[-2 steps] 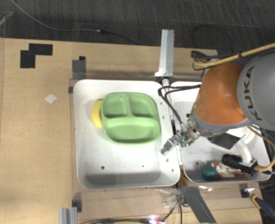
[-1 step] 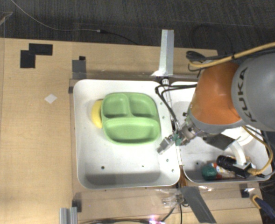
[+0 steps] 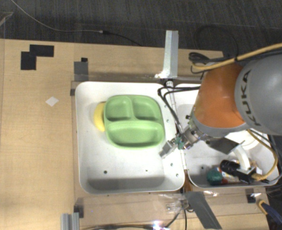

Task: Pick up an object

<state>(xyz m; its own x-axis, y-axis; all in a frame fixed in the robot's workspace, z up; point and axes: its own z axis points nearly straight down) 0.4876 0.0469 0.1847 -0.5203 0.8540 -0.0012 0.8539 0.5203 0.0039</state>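
Jaws' spread not discernible, over left bin's (image 3: 126, 176) right edge, just right of green tray (image 3: 133, 121).

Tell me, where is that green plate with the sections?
The green divided plate lies in the left bin, toward its back, partly covering a yellow object at its left.
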